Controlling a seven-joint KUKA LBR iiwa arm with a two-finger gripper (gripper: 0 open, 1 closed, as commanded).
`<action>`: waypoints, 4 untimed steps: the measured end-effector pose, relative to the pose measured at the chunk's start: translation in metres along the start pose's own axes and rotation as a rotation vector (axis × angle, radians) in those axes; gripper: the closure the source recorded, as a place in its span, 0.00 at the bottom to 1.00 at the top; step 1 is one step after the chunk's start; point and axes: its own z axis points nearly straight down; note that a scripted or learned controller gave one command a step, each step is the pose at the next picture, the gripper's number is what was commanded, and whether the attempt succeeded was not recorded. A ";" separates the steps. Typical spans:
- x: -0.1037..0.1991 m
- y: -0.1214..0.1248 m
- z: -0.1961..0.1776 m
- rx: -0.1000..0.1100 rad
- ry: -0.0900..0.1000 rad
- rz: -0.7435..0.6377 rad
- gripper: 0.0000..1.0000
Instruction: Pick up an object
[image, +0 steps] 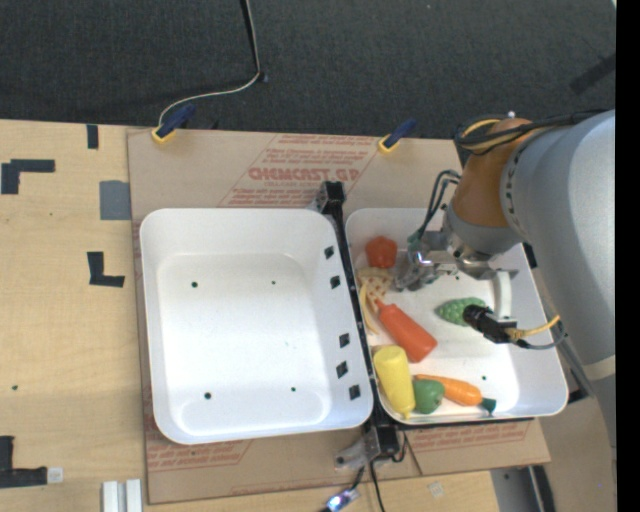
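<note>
In the right bin (535, 395) lie several toy foods: a round red tomato (380, 251), a beige ridged piece (372, 293), a long red-orange pepper (407, 331), a yellow corn-like piece (393, 377), a small green piece (428, 397), an orange carrot (458, 390) and a green leafy piece (461, 312). My gripper (412, 272) hangs low in the bin's back half, just right of the tomato and above the red-orange pepper. Nothing shows between its tips.
The left bin (160, 330) stands beside the right one, divided from it by a black strip (342, 290). Both rest on a cardboard sheet (290, 170) held by clamps at the back. A black cable (520, 338) loops near the green leafy piece.
</note>
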 end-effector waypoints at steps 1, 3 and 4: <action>0.012 0.039 0.002 0.055 -0.002 0.001 1.00; 0.014 -0.032 0.000 0.009 0.002 0.008 0.00; 0.022 -0.081 -0.001 0.005 0.000 0.007 0.00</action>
